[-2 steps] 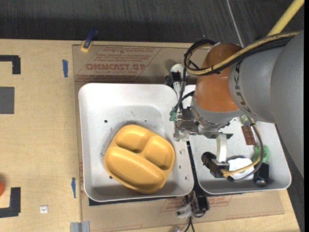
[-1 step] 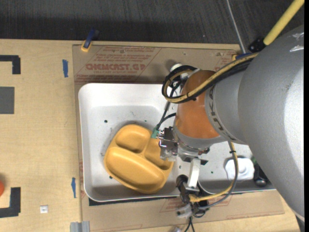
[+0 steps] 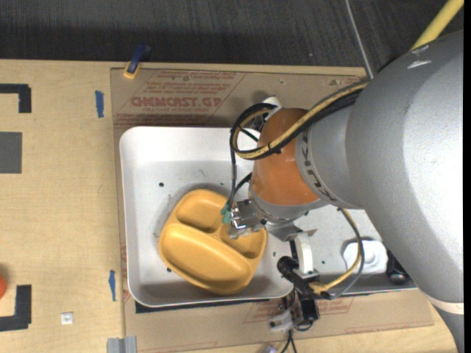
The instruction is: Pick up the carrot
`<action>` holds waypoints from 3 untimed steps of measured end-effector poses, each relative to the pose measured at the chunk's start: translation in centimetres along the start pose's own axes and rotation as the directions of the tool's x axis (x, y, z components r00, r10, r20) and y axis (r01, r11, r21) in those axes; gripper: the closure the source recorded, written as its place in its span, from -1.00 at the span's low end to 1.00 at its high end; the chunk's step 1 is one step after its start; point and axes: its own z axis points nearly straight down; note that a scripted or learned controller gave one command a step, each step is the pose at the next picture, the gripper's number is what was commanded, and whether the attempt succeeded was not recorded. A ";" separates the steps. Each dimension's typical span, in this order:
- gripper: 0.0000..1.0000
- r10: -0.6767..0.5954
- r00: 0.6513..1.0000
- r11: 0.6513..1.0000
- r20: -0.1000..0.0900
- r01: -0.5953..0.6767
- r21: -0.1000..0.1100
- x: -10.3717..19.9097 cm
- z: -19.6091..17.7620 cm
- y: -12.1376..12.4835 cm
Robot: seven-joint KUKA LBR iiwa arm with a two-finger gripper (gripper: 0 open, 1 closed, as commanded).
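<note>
My gripper reaches down into the white bin from the right, below the orange wrist band. Its metal tip sits against the right side of a pile of yellow bread-shaped toys in the bin's lower middle. A small green piece shows just left of the tip, between it and the upper yellow toy; I cannot tell what it belongs to. The wrist and cables hide whatever lies under them.
The big grey arm covers the right part of the bench. A white object lies at the lower right beside a cable. A small orange-red thing sits at the far left edge. A blue-and-yellow clip lies behind the bin.
</note>
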 end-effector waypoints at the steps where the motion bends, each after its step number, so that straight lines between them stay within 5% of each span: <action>1: 1.00 0.145 0.989 0.989 0.001 -0.145 -0.003 -2.0 -7.9 -3.4; 2: 1.00 0.509 0.861 0.861 0.000 -0.509 -0.002 2.3 -9.7 -2.9; 3: 1.00 0.363 0.932 0.932 0.000 -0.363 -0.003 -4.3 -13.1 -1.5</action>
